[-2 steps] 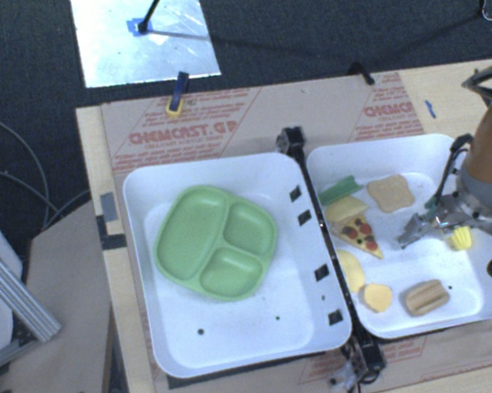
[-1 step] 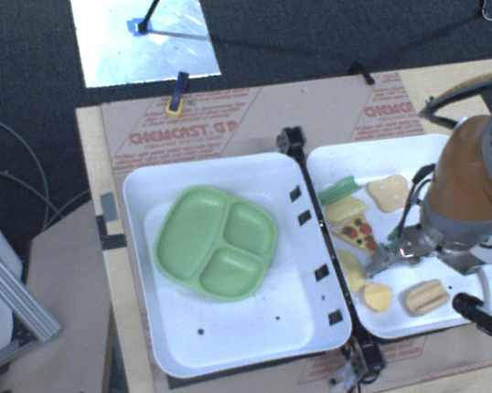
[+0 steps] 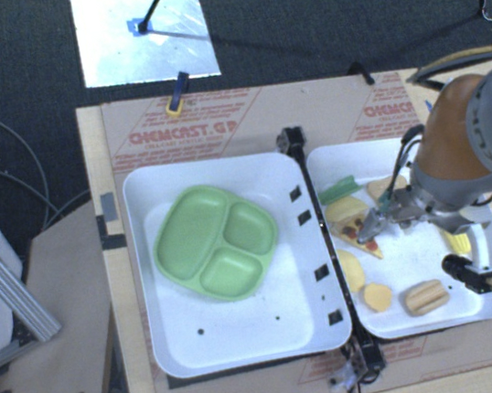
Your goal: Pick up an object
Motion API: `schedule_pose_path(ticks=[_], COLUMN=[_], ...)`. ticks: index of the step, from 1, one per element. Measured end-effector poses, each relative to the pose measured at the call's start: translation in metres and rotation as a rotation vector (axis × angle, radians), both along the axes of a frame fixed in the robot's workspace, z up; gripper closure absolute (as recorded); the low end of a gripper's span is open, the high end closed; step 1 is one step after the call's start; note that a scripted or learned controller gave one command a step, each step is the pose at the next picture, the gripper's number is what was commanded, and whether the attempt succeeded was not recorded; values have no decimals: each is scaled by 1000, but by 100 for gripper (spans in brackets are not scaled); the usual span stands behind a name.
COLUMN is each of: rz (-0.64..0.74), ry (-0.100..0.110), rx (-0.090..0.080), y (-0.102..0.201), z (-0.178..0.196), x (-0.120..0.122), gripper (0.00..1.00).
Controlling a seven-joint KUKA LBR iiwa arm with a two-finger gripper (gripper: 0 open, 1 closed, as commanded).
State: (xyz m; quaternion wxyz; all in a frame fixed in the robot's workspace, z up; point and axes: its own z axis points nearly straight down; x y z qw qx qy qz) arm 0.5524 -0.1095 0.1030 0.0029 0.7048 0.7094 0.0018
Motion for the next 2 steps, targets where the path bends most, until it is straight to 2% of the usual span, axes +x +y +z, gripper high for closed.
schedule_pose_path(ticks=[1, 2], rz=[0, 1], ry=[6, 2], rx=[2, 0], y=[27, 25], z=[-19, -7], x=[4, 5], gripper=[0, 100])
